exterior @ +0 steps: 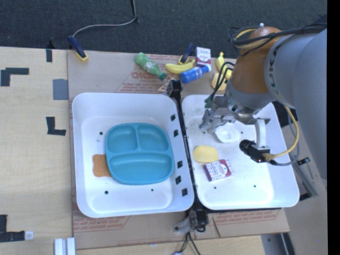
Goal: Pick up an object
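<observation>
Blue tray (pixel 139 153), orange sponge (pixel 99 166), yellow lemon (pixel 205 153), red-white packet (pixel 218 170), 2 white bins (pixel 85 108), green bottle (pixel 150 66)

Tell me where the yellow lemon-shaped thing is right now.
The yellow lemon-shaped object lies in the right bin, near its left wall, just above the small red packet and below the hand.

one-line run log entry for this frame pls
phase: reach | end effector: over right bin, nothing seen held | right bin: yellow item, red packet | left bin: blue tray
</observation>
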Tool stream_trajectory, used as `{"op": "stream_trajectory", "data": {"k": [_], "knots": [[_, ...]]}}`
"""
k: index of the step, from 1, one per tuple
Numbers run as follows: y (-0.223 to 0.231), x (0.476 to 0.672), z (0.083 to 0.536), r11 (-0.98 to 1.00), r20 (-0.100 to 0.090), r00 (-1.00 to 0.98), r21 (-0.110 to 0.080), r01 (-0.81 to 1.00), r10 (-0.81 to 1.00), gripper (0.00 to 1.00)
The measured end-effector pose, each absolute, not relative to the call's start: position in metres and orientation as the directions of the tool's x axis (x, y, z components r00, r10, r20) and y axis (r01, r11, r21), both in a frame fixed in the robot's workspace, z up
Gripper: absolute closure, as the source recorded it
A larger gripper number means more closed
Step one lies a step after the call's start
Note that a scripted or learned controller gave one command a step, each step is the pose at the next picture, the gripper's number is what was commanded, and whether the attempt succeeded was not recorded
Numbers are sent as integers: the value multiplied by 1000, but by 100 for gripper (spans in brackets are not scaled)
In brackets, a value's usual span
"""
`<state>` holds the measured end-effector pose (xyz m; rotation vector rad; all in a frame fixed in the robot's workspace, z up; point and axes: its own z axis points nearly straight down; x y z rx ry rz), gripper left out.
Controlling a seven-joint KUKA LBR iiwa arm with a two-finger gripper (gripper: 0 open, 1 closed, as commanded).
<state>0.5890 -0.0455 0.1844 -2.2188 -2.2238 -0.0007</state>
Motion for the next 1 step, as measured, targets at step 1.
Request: {"op": "stream_trajectory", "data": {"k": [1], "knots": [[-46, 589, 184, 2, 0, -2, -1, 1000, 1000, 0]]}}
